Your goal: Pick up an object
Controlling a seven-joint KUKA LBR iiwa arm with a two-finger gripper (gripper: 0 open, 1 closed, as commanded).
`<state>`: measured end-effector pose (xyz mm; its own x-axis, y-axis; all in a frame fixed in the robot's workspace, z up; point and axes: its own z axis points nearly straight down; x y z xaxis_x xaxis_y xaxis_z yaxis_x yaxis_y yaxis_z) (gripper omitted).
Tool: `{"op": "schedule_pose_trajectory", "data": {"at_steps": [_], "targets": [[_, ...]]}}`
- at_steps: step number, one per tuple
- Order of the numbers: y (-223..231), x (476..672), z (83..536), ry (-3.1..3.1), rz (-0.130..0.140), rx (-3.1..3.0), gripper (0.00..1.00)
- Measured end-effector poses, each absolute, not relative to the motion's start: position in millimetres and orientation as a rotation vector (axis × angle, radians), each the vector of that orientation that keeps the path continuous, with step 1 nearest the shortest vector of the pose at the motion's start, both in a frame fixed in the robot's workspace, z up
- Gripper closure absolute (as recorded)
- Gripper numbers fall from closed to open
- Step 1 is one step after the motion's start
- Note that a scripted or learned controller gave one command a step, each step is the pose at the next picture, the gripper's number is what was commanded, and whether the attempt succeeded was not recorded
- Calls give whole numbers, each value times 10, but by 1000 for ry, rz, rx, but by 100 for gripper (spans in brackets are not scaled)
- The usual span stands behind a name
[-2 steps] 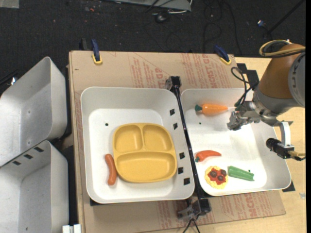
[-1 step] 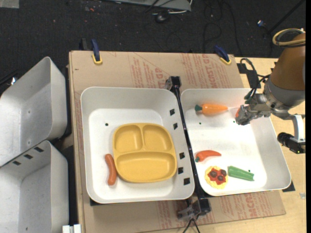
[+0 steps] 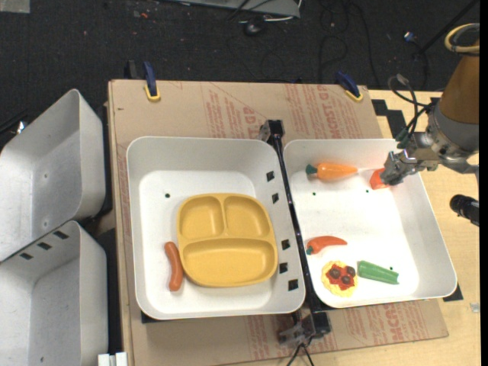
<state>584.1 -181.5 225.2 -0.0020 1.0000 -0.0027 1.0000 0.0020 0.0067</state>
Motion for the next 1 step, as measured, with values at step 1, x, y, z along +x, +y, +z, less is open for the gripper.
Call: {"op": "schedule_pose_trajectory", "data": {"at_steps": [1], "targets": [[-1327, 5872, 2349, 2229, 4, 2212, 100]]}}
